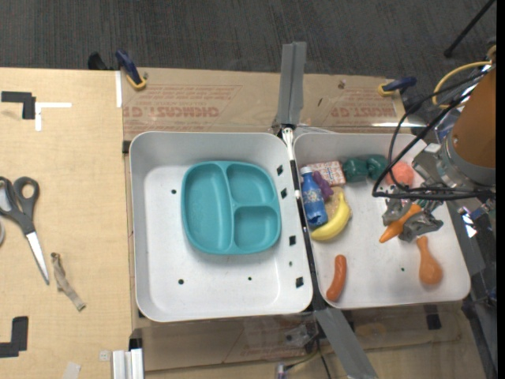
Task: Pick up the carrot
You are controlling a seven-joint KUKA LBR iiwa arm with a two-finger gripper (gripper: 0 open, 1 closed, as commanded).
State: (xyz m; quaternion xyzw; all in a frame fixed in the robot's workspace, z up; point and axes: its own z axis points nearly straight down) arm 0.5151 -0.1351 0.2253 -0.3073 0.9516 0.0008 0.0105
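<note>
- Gripper (408,218) sits low in the right bin (371,290), clamped on the carrot (392,229).
- Sausage (337,278) lies near the front rim, well apart.

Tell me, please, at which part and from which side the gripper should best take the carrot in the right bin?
The carrot lies slanted in the right bin, thin tip toward the lower left, its upper end under the gripper. Probably best: grip the thicker upper half from above, fingers closing across its width. The banana lies well away, so the sides are free.
</note>
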